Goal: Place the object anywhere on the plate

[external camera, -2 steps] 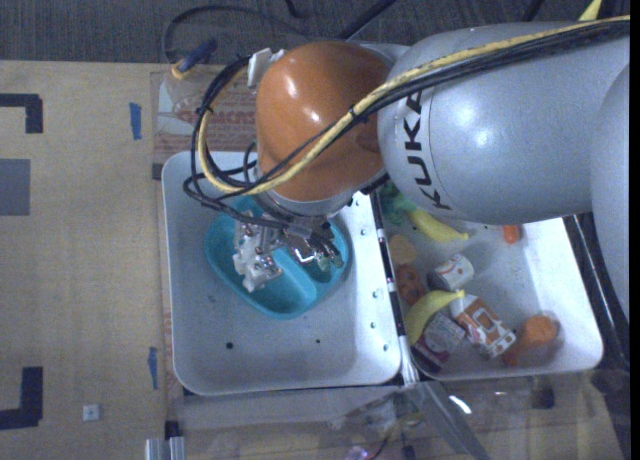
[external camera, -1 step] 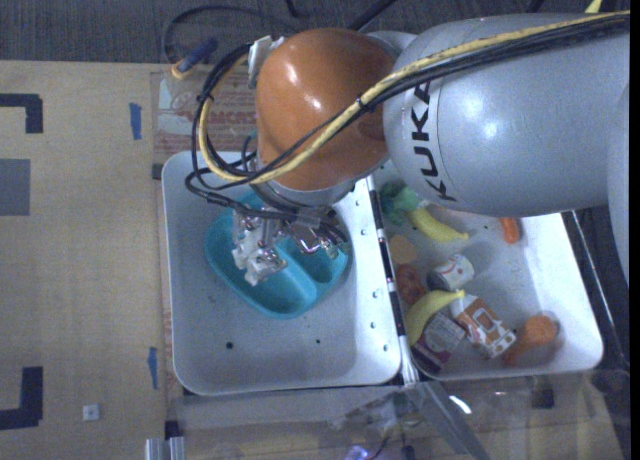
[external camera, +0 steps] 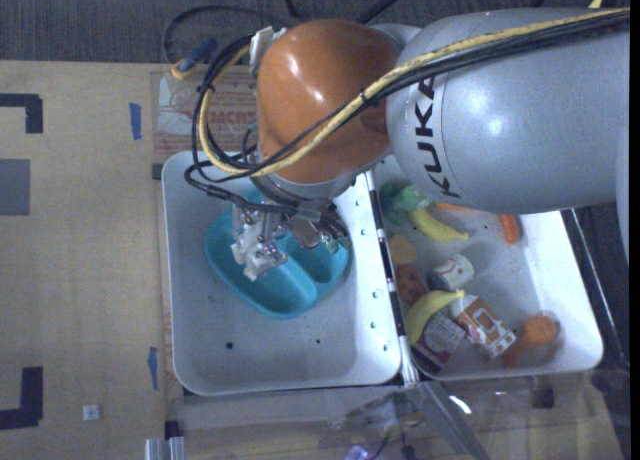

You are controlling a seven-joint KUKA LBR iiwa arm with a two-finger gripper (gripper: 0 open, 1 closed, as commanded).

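The plate (external camera: pixel 275 283) lies in the left bin (external camera: pixel 200 348), claw (external camera: pixel 262 248) above it.

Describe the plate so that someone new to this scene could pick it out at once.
Start at the left bin of the two white bins. The plate lies in its upper middle, directly under the gripper. It is the only bright blue item, a shallow dish split into compartments, while the toy food all sits in the right bin.

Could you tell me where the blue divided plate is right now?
The blue divided plate lies in the left white bin, toward its upper middle, directly beneath the gripper.
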